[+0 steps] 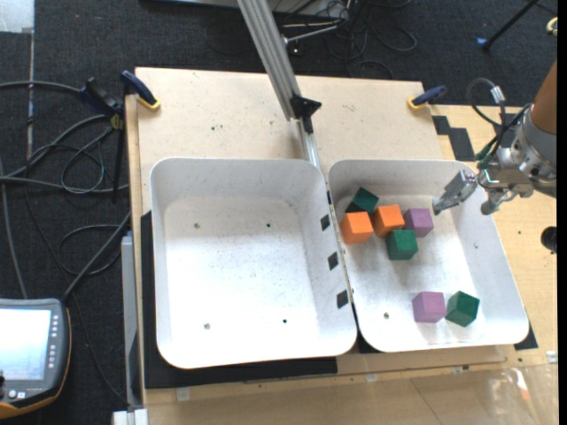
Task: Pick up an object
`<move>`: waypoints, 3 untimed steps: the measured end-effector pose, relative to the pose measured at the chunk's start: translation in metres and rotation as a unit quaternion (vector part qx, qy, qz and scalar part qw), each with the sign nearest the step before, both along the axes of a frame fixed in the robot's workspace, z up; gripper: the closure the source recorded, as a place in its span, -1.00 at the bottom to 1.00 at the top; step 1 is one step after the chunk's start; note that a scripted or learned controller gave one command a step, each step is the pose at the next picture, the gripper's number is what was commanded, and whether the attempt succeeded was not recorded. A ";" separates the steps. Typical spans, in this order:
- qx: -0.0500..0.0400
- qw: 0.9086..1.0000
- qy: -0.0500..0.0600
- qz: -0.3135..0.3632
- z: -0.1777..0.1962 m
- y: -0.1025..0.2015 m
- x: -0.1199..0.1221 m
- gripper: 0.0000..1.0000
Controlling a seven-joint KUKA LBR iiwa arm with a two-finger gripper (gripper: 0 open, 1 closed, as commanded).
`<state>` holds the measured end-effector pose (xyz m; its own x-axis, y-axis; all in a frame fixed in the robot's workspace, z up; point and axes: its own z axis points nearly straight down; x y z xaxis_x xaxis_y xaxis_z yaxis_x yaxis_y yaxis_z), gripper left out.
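Note:
The right bin (496, 255) holds several small blocks. Two orange blocks (357, 226) (389, 219) sit side by side near its upper left, with a green block (362, 202) behind them, a purple block (420, 220) to their right and another green block (402, 243) in front. A second purple block (429, 306) and a green block (462, 308) lie near the front right. My gripper (472, 195) hangs over the bin's far right part, its two fingers spread apart and nothing between them. It is up and to the right of the purple block.
The left bin (168, 237) stands beside the right one. A slanted metal pole (270, 42) rises from between the bins at the back. Clamps sit at the board's far corners. A pendant with a screen (27, 352) lies at the lower left.

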<state>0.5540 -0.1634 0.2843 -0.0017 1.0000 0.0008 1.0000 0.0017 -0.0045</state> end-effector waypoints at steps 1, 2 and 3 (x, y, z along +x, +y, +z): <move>-0.001 1.000 -0.002 -0.001 0.002 0.000 0.001 -1.00; 0.000 1.000 0.000 -0.001 -0.043 -0.004 0.004 -1.00; 0.000 1.000 0.001 -0.001 -0.107 -0.001 0.006 -1.00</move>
<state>0.5598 -0.1647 0.1776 0.0004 1.0000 0.0013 1.0000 -0.0004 -0.0066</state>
